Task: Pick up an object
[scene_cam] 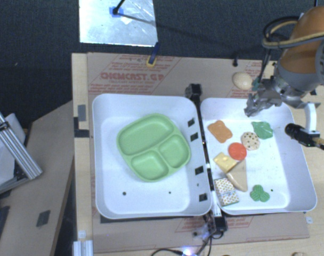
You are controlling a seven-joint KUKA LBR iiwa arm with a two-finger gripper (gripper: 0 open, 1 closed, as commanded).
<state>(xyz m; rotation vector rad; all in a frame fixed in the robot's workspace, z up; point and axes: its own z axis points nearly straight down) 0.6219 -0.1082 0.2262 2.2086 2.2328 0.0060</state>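
Observation:
The right white bin [290, 167] holds several toy foods: an orange piece [219, 130], a red tomato [237, 151], a speckled cookie [250, 140], a green leaf [262, 129], a yellow cheese wedge [224, 161], a beige piece [237, 181], a patterned square [226, 191] and a green clover shape [259, 194]. My gripper [252, 109] hangs over the bin's far edge, above and right of the orange piece, just left of the leaf. Nothing shows between its tips.
The left white bin [111, 196] carries a green divided plate [153, 147]. A beige egg-like object [241, 80] lies on the cardboard behind the right bin. A black divider with clips [200, 143] runs between the bins. A silver sheet [117, 15] lies at the far back.

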